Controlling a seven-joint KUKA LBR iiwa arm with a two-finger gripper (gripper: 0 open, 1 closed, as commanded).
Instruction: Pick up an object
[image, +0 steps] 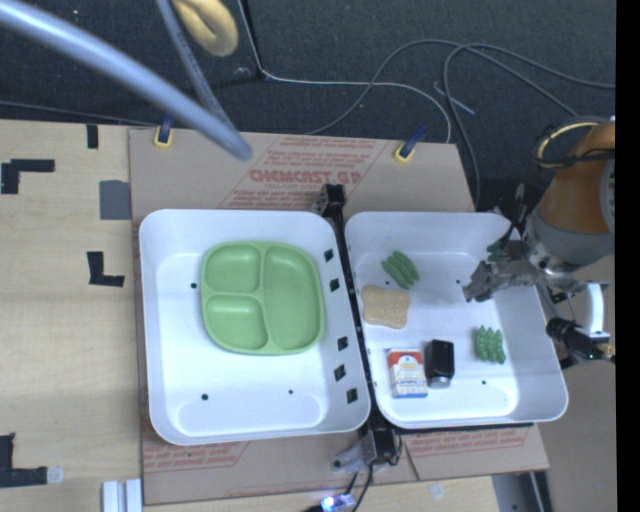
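Camera view, near to far. Nearest in right bin (520, 400): red-and-white carton (406, 373) lying flat, touching small black block (440, 361) on its right. Right of these, apart from both, close to right wall: green ridged piece (488, 343). Further back, close to divider between bins: tan sponge-like slab (386, 306). Just beyond slab, slightly right: second green piece (401, 268), set at a diagonal.

Left bin (170, 350): green three-compartment plate (263, 297), resting flat at centre.

Gripper (482, 284) at right side of right bin, above bin floor, beyond ridged piece, well right of tan slab. No item visible between the fingers; whether spread or pressed together cannot be determined. Grey wrist with orange band (575, 195) above and to the right.

Beneath both bins: cardboard sheet (300, 170) with red print, fixed at far edge by two yellow-and-blue clamps (162, 135).
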